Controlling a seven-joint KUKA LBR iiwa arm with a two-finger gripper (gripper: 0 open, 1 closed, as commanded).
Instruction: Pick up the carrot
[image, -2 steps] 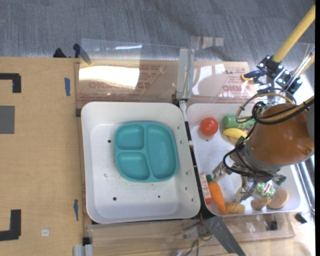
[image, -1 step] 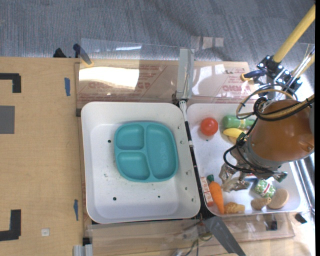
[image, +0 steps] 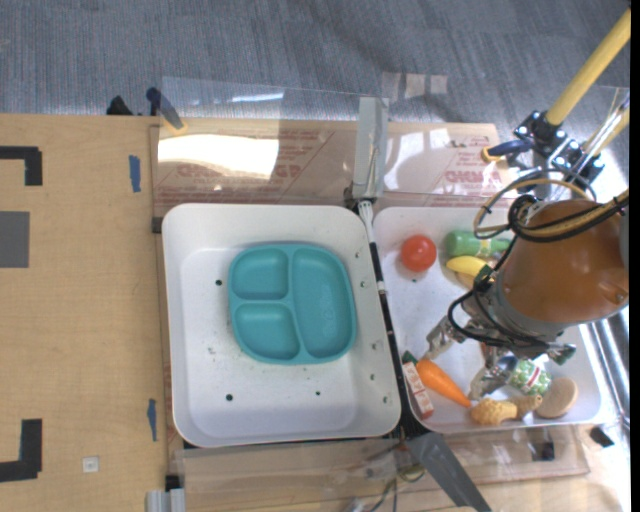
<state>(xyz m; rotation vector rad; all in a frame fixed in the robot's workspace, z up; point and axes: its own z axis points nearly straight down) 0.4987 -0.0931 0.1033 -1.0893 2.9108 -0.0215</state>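
The carrot (image: 442, 382) lies ungrasped in the right bin (image: 395, 300); the gripper (image: 468, 360) hovers just above, jaws spread, holding nothing.

The teal plate (image: 293, 303) looks like smooth matt plastic, the carrot (image: 441, 381) glossy plastic, the bench (image: 70, 300) matt cardboard-brown.

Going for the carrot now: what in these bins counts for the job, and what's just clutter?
Job: carrot in the right bin; claw above it.

Lying about: teal divided plate in the left bin, tomato, yellow and green pieces, round tan piece.
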